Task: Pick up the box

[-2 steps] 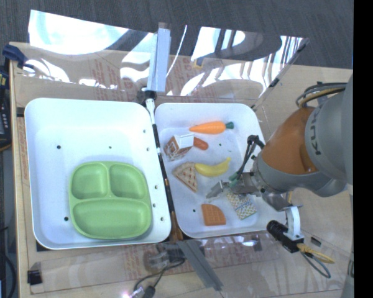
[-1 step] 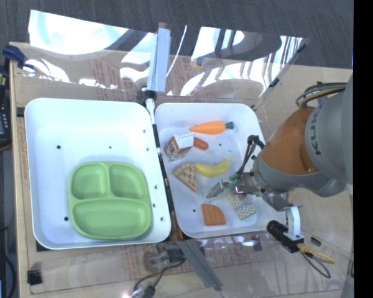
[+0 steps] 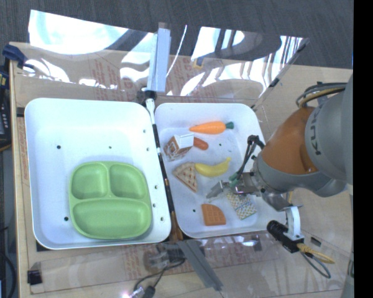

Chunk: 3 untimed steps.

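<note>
Brown box (image 3: pixel 178 146) lies beside carrot (image 3: pixel 207 128); its label is unreadable.

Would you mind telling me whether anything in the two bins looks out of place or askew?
Nothing looks spilled or broken. The box lies tilted in the right bin, against a small sausage; the other toy foods lie loosely around it. The green plate lies flat in the left bin.
</note>
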### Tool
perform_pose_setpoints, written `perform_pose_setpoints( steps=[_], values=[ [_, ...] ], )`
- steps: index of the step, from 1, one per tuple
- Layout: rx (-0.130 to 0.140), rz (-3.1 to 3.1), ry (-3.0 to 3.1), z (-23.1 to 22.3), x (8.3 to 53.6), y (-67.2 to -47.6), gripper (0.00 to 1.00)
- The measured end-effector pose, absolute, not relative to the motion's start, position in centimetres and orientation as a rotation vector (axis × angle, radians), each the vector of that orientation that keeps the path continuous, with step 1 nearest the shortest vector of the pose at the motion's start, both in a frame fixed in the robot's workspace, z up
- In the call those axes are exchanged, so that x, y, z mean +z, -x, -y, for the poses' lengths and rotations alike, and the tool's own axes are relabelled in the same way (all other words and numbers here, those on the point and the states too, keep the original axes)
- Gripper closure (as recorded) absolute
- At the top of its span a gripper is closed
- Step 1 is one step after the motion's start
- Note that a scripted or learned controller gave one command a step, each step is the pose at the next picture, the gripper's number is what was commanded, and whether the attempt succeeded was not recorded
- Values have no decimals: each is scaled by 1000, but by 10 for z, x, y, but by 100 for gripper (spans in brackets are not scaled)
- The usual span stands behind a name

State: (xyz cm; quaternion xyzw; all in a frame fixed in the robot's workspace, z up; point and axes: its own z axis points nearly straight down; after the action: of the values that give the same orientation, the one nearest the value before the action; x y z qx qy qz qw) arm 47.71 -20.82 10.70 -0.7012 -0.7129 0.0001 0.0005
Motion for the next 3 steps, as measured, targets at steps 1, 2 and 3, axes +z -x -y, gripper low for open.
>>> perform_pose_setpoints(
  steps=[1, 2, 3],
  values=[
    [0, 2239, 2202, 208, 107, -477, 0],
    [0, 2239, 2202, 208, 107, -477, 0],
    [0, 2239, 2202, 208, 107, -477, 0]
  ],
)
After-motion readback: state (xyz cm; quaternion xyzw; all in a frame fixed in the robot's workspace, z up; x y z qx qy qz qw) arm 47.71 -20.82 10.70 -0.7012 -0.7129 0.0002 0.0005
